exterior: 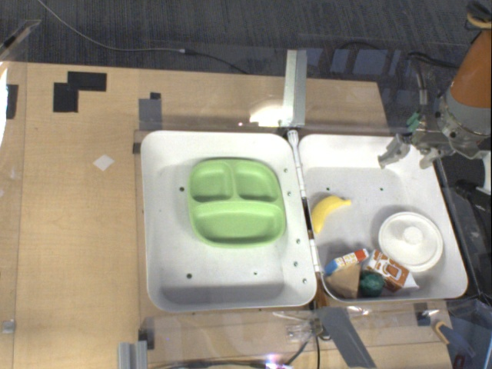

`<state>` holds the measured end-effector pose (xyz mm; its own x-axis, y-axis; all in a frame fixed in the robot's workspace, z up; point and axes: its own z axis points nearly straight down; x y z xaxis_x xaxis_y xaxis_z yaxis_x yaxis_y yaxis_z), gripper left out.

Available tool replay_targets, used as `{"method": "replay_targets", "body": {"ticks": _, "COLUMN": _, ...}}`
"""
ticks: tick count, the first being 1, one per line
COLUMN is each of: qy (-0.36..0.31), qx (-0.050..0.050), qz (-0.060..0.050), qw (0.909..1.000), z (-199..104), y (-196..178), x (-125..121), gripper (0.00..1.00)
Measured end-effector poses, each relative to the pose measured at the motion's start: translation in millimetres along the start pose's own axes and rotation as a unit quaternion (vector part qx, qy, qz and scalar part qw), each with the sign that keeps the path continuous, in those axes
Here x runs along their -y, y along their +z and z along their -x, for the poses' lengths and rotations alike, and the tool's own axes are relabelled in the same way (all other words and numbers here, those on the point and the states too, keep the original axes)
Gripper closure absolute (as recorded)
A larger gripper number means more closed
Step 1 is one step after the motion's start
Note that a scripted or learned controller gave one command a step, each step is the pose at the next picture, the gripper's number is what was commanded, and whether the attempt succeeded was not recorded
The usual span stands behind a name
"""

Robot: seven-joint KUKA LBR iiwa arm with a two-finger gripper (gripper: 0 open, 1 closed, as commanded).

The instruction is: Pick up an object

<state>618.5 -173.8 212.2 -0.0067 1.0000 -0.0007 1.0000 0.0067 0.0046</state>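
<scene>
My gripper (407, 156) hangs over the far right corner of the right bin (361, 164), open, with nothing between its fingers. A yellow banana (327, 210) lies by the bin's left wall, below and to the left of the gripper. A white bowl (410, 241) sits near the right wall, straight below the gripper in the view. Along the near edge huddle a small blue and red packet (346, 262), an orange and white carton (388, 271), a dark green ball (372, 284) and a brown wedge (346, 283).
The left bin (165, 229) holds a green divided plate (234, 202). A metal post (295, 87) rises at the far end of the divider between the bins. Wooden bench top (69, 229) extends to the left.
</scene>
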Motion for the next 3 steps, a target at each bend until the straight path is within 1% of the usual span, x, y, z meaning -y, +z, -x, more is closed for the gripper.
{"method": "replay_targets", "body": {"ticks": 1, "qy": 0.039, "qx": 0.0, "qz": -0.001, "qw": 0.9992, "z": -61, "y": 74, "x": 4, "gripper": 0.0}}
{"method": "replay_targets", "body": {"ticks": 2, "qy": 0.01, "qx": 0.001, "qz": 0.015, "qw": 0.9998, "z": -82, "y": 110, "x": 44, "gripper": 0.0}}
{"method": "replay_targets", "body": {"ticks": 3, "qy": -0.018, "qx": 0.003, "qz": 0.017, "qw": 0.9997, "z": -87, "y": 112, "x": 41, "gripper": 0.0}}
